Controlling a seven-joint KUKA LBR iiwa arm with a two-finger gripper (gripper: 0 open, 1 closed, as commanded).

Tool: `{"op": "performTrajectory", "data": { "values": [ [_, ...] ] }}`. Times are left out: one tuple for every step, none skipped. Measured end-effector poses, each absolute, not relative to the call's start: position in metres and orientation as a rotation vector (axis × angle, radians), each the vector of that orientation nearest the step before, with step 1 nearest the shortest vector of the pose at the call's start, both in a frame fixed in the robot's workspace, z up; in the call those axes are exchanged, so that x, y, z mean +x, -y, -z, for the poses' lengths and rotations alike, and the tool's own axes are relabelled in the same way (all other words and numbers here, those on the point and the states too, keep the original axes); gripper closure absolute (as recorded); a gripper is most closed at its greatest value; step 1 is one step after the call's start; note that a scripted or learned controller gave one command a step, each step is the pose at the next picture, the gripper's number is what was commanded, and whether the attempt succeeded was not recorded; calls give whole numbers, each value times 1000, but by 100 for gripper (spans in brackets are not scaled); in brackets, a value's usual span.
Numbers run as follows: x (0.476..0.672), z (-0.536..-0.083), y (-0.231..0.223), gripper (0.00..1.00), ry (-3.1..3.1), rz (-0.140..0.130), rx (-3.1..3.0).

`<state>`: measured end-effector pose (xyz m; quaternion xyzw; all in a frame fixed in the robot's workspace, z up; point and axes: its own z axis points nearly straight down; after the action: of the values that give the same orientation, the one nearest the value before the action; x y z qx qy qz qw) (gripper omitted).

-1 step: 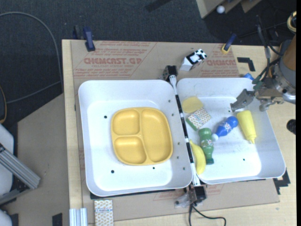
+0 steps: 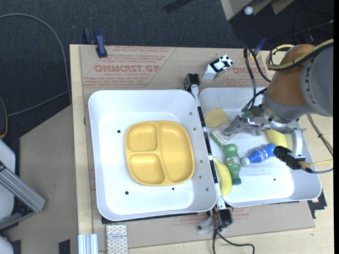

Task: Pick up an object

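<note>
Camera view shows the gripper [image 2: 237, 125] low beside a green bottle [image 2: 231, 162]; finger state I cannot tell. Bottle seems light, slippery; grasp its middle.

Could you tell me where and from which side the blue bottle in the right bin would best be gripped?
Probably across the blue bottle's body, coming straight down from above. It lies on its side, aslant, its pale cap toward the green bottle. Closing across the narrow width suits the rounded body; the cap end looks crowded.
</note>
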<state>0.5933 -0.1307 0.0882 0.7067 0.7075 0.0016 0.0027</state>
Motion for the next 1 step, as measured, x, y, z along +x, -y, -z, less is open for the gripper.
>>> {"op": "performTrajectory", "data": {
  "values": [
    [636,-159,108,0,-2221,-3,2218]
  ]
}}
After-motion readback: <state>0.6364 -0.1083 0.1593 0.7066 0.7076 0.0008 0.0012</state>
